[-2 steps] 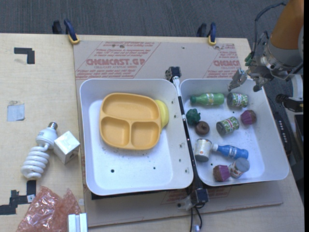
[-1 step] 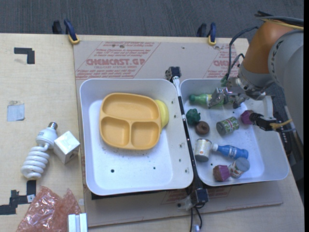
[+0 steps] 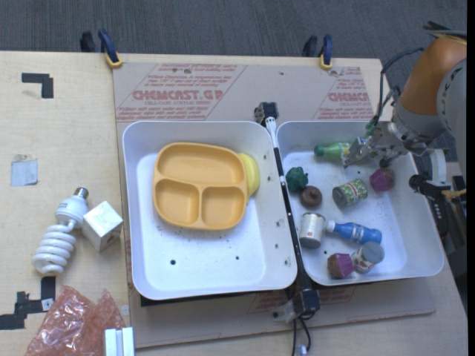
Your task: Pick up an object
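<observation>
The right bin (image 3: 415, 254) holds several small items. A green bottle (image 3: 330, 151) lies at the back, with a dark green lump (image 3: 296, 177), a brown ring (image 3: 311, 196) and a green can (image 3: 350, 193) nearer the middle. A magenta piece (image 3: 381, 179) sits toward the right wall. In the front lie a silver can (image 3: 312, 229), a blue bottle (image 3: 356, 233), a purple cup (image 3: 340, 265) and a small tin (image 3: 369, 256). My gripper (image 3: 362, 153) is low over the back of this bin, just right of the green bottle's end and above the green can.
A yellow divided tray (image 3: 200, 185) fills much of the left bin (image 3: 215, 273), with a yellow object (image 3: 252, 173) at its right edge. Left of the bins lie a spiral light bulb (image 3: 59, 236), a white cube (image 3: 102, 225) and a red mesh bag (image 3: 70, 321).
</observation>
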`<state>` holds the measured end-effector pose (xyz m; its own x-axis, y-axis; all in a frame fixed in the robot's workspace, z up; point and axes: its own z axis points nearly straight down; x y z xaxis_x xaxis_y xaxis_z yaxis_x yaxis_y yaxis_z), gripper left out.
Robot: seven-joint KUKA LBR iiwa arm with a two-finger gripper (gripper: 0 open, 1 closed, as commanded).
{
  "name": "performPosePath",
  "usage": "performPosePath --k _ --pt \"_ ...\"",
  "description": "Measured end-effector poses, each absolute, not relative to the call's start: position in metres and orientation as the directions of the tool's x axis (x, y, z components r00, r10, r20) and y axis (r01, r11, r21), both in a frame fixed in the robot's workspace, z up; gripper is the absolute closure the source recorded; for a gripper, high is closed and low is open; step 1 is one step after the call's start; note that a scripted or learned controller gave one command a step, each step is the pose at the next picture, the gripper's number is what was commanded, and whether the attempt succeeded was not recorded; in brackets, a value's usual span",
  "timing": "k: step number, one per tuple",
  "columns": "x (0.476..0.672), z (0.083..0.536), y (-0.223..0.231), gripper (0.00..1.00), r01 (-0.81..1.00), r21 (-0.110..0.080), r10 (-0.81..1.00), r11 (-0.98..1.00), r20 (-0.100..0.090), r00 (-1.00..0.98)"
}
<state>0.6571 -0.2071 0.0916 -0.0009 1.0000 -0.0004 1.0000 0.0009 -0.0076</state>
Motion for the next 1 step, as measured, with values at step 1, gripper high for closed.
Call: performPosePath --k 1 --pt "0.6573 0.1019 -0.2075 1.00 1.000 -0.007 1.000 0.002 -0.002 -0.002"
